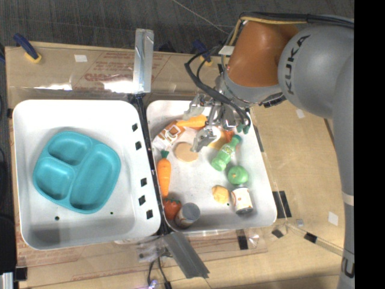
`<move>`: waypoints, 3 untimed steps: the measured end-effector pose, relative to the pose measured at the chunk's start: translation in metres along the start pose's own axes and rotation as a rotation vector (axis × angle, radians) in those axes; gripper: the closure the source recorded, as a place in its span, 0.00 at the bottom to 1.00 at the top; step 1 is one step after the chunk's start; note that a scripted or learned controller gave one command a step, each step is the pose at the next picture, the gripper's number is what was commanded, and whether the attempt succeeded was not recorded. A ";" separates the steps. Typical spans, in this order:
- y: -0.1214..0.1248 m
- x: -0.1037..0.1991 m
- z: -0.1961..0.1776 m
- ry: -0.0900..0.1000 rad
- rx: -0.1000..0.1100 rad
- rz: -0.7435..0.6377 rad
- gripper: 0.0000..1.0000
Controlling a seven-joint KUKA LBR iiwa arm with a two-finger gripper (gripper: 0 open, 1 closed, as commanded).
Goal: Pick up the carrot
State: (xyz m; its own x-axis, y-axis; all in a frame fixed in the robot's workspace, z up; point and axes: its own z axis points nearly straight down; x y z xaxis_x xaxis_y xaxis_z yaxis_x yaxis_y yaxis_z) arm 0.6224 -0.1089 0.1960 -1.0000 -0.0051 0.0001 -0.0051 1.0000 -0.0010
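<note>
- Grey metal, the gripper (pixel 207 134) hangs over the upper middle of the right bin (pixel 260 161); I cannot tell how it is set, since the wrist hides much of it.
- Just beside it lie an orange wedge (pixel 194 123), a wrapped packet (pixel 170 133), a tan disc (pixel 185 153) and a green bottle (pixel 224 153).
- The carrot (pixel 163 177) lies apart from the tool, lengthwise against the bin's left wall, leafy end up.
- It is probably a toy: light, stiff, smooth, likely to slip; the thick upper middle looks the best hold, though the wall crowds one side.
- Lower down sit a green ball (pixel 237 174), a yellow piece (pixel 221 193), a small can (pixel 243 200), a grey-capped jar (pixel 189 214) and a red piece (pixel 172 208).
- The left bin (pixel 36 221) holds a teal divided plate (pixel 76 171).
</note>
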 end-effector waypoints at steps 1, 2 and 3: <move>-0.029 0.093 0.078 0.004 -0.002 0.231 0.00; 0.000 0.096 0.104 0.001 -0.002 -0.007 0.00; 0.001 0.094 0.093 -0.001 -0.001 -0.014 1.00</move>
State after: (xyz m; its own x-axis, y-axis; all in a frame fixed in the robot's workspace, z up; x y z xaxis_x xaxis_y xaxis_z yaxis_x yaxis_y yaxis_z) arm 0.5284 -0.1087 0.1026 -0.9998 -0.0196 -0.0011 -0.0196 0.9998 0.0003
